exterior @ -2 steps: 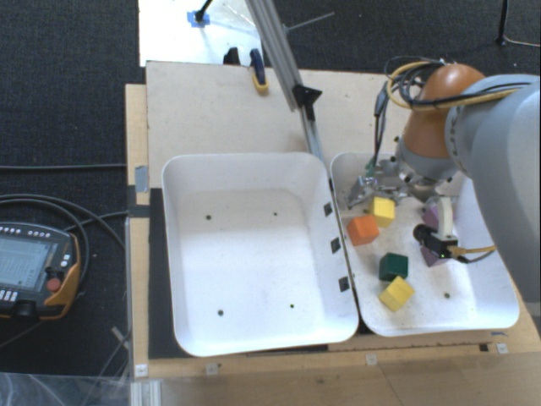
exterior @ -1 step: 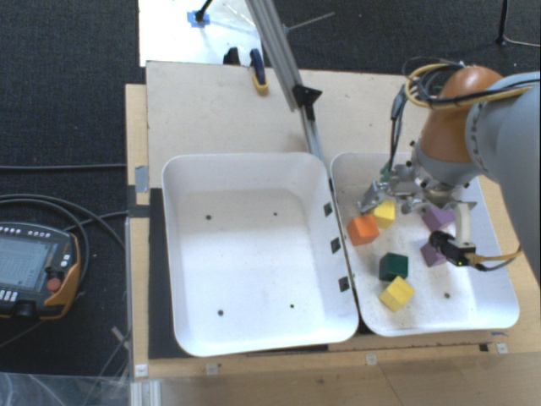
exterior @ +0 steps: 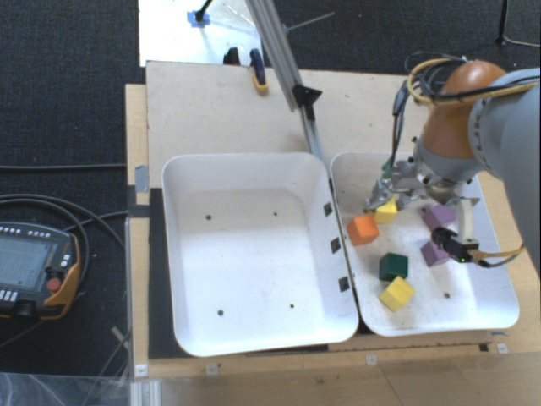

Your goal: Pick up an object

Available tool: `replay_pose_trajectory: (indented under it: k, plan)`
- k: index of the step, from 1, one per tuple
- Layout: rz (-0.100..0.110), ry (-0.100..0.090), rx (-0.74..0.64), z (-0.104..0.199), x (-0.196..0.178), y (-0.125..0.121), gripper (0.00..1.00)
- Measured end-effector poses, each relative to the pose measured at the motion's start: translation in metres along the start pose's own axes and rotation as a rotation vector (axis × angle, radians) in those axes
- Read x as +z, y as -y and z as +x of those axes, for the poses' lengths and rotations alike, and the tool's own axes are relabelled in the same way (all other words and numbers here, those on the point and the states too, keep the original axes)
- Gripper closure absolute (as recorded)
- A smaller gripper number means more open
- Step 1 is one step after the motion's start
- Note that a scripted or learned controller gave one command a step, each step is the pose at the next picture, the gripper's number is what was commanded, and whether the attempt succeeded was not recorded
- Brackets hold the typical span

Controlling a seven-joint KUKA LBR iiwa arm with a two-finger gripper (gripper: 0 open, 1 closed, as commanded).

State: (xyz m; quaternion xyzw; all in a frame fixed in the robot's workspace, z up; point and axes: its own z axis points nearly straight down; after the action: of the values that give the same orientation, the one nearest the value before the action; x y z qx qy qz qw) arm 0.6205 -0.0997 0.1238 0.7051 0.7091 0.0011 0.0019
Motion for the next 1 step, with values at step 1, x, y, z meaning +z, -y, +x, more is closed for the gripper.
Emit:
replay_pose_trajectory:
  k: [1]
  plan:
    - [-0.006, -0.002, -0.006, 0.0626, -0.1071, -0.0227, 1.00]
